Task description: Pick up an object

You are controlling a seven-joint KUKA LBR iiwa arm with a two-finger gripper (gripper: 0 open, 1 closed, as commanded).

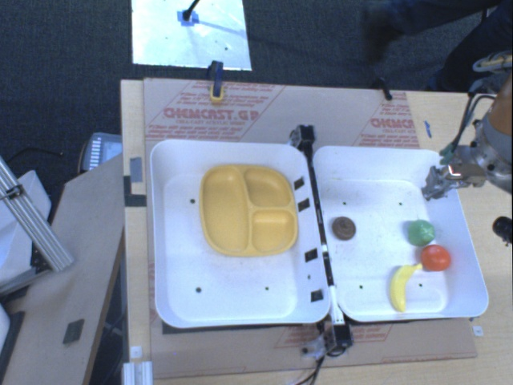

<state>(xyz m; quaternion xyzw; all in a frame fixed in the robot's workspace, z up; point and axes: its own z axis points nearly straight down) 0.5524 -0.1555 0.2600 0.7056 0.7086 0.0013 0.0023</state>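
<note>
In the right bin (377, 175) lie a small brown round piece (344, 228), a green ball-like object (420, 233), a red-orange tomato-like object (435, 257) and a yellow banana (401, 285). My gripper (439, 181) hangs at the bin's far right rim, above and behind the green object and apart from it. Nothing shows between its fingers.
The left bin (172, 295) holds a yellow divided plate (247, 210). A black divider with clips (314, 215) runs between the bins. Cardboard (264, 111) lies under both bins. The grey arm (493, 147) enters from the right edge.
</note>
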